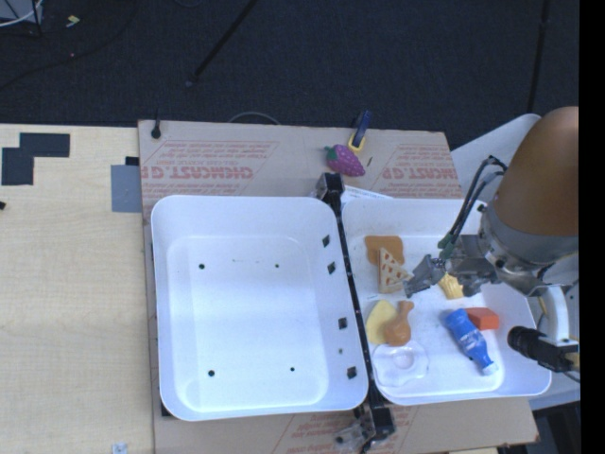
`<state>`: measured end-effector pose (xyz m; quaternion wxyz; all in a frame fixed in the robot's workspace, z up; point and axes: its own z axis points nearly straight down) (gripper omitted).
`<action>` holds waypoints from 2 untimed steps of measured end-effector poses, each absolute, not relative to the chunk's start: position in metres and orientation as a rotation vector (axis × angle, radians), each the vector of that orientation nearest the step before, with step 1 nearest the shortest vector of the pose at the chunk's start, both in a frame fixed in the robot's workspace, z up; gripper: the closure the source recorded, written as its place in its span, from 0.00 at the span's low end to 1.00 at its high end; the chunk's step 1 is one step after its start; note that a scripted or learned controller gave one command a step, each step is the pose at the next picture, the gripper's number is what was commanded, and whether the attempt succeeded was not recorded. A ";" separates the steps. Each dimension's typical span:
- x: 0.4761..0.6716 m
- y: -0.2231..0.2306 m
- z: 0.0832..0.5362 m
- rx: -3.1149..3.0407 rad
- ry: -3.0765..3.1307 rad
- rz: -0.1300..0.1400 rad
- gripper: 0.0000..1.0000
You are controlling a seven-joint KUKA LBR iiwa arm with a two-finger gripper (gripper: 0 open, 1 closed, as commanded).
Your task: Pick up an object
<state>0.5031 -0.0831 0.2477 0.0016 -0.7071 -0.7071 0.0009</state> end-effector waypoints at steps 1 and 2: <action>0.470 -0.144 0.093 -2.218 -2.204 0.017 0.00; 0.474 -0.143 0.111 -2.229 -2.208 0.003 1.00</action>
